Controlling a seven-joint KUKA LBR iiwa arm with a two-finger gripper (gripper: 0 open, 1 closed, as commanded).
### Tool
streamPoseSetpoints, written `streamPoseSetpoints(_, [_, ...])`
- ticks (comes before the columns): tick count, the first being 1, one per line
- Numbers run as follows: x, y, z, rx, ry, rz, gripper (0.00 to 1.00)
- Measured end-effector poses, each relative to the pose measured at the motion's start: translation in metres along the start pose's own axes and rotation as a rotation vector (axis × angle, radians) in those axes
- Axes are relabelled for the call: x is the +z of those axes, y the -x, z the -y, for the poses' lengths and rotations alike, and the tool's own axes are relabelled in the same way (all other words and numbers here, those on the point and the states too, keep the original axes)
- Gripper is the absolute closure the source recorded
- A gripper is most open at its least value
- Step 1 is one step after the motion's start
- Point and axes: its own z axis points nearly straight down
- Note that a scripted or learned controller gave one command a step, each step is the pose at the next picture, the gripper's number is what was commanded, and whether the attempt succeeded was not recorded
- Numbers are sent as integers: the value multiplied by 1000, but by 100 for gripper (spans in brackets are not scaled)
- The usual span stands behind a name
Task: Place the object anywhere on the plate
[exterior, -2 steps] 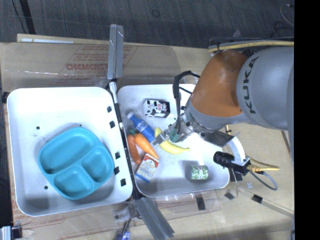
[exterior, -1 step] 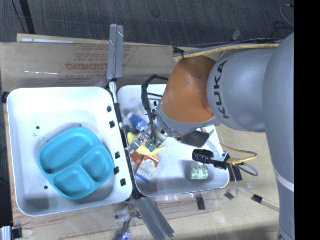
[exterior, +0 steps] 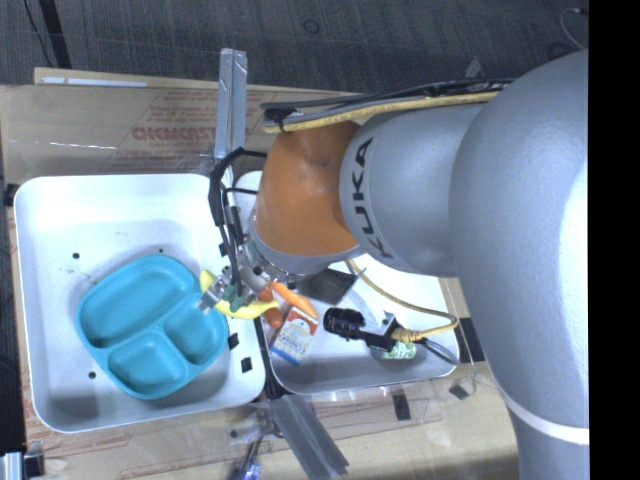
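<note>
Yellow, banana-like toy (exterior: 243, 306) sits right by the blue plate (exterior: 150, 326) at the bins' divide, looking light, smooth and slippery, best pinched across its middle, and the gripper (exterior: 232, 293) hovers there, though open or shut I cannot tell.

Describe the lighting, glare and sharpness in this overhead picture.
Camera view: even overhead light; the white left bin reads bright, with soft shadow under the blue three-compartment plastic plate. Strong glare whitens the right bin's floor beside the grey arm with its orange band. The close arm looks soft, and the gripper area is cluttered and hard to resolve.
</note>
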Motion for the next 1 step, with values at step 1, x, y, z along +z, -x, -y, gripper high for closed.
streamPoseSetpoints(1, [0, 0, 0, 1, 0, 0, 0])
